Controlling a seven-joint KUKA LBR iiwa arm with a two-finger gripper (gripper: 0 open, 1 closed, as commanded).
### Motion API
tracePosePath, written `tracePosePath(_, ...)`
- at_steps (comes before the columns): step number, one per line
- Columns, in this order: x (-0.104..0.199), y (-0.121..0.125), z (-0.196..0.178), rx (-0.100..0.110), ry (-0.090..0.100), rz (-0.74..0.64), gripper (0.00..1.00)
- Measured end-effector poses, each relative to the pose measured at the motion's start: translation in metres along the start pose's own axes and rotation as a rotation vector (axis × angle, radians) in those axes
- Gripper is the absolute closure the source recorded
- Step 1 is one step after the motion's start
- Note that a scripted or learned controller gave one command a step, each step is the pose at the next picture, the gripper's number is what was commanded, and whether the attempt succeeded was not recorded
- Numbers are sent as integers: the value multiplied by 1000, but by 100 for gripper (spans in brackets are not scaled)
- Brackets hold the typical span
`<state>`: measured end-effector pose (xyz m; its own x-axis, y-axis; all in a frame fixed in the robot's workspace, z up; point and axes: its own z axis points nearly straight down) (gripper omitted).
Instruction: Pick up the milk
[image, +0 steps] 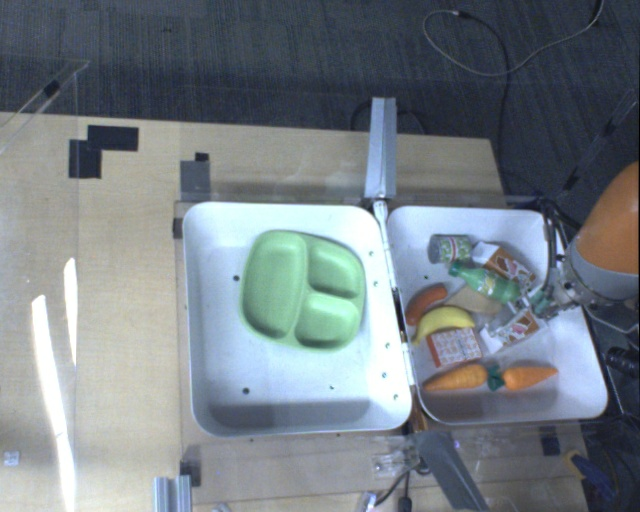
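Currently 2 white bins sit side by side on the counter (120, 330). The left bin (215, 390) carries a green 3-compartment tray (302, 288), lying toward the bin's back half, slightly right of centre. The right bin (590, 395) carries the food items, clustered in its middle.

Contents of right bin: a small can (450, 247) near the back-left corner; a green bottle (485, 280) lying on its side just in front of the can; a carton with red print (508, 265) beside the bottle, toward the back. I take the white and red carton (512, 327) near the right edge to be the milk, lying flat; identification not certain. A yellow banana (445, 320) lies near the left wall, with an orange-red piece (427, 300) touching it at the back. A red patterned box (455, 347) sits just in front of the banana. 2 carrots (455, 379) (530, 376) lie end to end along the front edge.

The arm (612, 235) enters over the right bin's right edge. The jaws (545, 300) hang just beside the milk; cannot tell how they stand.
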<state>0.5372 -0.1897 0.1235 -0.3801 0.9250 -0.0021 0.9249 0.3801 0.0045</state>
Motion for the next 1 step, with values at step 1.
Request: tracePosePath(1,-3,24,25,-25,-14,-22,0)
